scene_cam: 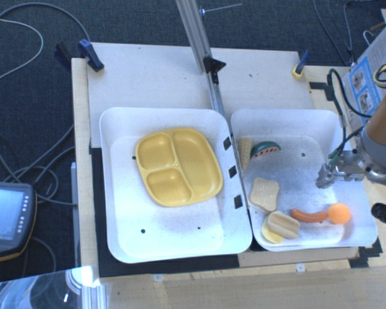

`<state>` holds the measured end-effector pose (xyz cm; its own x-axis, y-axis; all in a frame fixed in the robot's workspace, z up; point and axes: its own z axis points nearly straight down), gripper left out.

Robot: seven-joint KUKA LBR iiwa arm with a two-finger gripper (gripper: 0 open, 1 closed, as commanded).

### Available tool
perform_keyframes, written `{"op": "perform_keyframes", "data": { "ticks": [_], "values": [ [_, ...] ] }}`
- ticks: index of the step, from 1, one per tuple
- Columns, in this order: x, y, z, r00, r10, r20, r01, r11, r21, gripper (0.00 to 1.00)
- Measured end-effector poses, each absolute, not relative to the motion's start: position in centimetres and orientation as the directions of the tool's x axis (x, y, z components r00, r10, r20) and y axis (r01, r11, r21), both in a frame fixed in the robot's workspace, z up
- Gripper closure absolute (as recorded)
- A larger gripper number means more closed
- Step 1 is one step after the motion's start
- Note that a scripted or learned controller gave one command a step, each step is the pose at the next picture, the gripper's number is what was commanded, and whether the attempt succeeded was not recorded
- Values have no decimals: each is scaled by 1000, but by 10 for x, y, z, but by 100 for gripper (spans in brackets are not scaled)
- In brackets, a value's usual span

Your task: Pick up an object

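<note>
The surface (pixel 154 76) carries two white bins: the left bin (pixel 125 237) holds a yellow divided plate (pixel 178 166), while the right bin (pixel 309 124) gathers the small play foods, so any pick is likely from there. Over its right edge hangs the gripper (pixel 325 177), near the carrot (pixel 321 215); bread slice (pixel 264 194), sandwich (pixel 281 226) and watermelon slice (pixel 265 149) lie farther left. I cannot tell how its fingers stand, and nothing shows between them.

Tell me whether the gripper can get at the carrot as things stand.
Probably yes. The gripper hangs in the right bin just above the carrot, which lies uncovered near the front wall; only the hot dog lies close.
</note>
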<state>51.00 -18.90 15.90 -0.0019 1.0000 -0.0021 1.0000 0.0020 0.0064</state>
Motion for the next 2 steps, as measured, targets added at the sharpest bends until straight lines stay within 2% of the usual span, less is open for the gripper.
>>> {"op": "perform_keyframes", "data": {
  "ticks": [1,2],
  "values": [
    [510,-191,223,-2,1000,-3,1000,2,9,100],
    [512,-191,263,-2,1000,-2,1000,2,7,100]
  ]
}}
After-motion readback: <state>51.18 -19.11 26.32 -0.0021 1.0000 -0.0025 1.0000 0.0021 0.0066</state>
